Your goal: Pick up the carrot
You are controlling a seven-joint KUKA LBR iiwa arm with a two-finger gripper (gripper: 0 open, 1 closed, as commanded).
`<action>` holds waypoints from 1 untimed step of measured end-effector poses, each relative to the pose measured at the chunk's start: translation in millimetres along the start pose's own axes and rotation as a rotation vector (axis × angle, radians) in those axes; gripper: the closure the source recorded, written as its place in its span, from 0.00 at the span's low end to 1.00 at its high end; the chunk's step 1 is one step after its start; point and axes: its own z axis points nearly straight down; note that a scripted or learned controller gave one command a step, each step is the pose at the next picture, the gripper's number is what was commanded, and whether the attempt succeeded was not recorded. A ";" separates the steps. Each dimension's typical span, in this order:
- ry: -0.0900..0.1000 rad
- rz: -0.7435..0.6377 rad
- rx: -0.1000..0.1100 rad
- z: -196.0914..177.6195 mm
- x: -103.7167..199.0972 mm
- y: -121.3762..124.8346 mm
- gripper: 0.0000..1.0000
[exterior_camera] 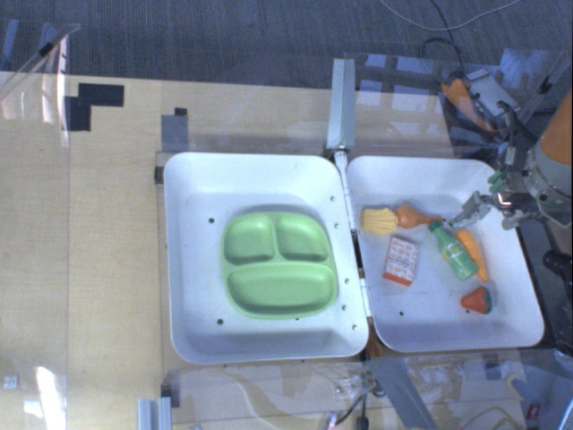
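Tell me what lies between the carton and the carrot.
The green bottle lies between the carton and the carrot, resting against the carrot, in the camera view.

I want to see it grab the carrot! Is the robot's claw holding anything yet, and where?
Nothing is held. The gripper hangs open above the right bin, with the carrot lying just below it, beside the green bottle.

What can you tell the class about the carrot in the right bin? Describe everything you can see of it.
The carrot is a small orange piece, smooth like a plastic toy, long and tapered. It lies flat on the floor of the right bin, slanting from upper left to lower right. The green bottle lies alongside it on its left, seemingly touching. The pincer hangs just above its upper end; the carrot is not between its fingers.
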 end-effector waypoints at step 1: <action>-0.005 0.120 -0.024 98.6 -21.0 30.5 0.00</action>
